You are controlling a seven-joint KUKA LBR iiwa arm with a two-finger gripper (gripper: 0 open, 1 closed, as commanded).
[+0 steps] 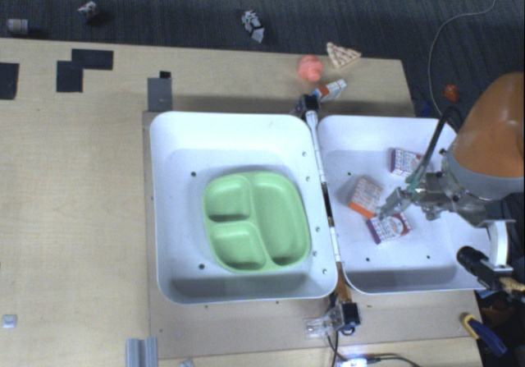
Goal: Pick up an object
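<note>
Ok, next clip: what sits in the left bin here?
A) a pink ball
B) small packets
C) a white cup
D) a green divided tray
D: the green divided tray lies in the middle of the left bin, while the small packets lie in the right bin near the gripper.

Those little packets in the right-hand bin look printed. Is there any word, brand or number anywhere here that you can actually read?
None can be read.
Upper packet: red and white print, too blurred.
Middle packet: orange edge, print too blurred.
Lower packet: dark red print, too small.
Green tray: no lettering seen.
</note>
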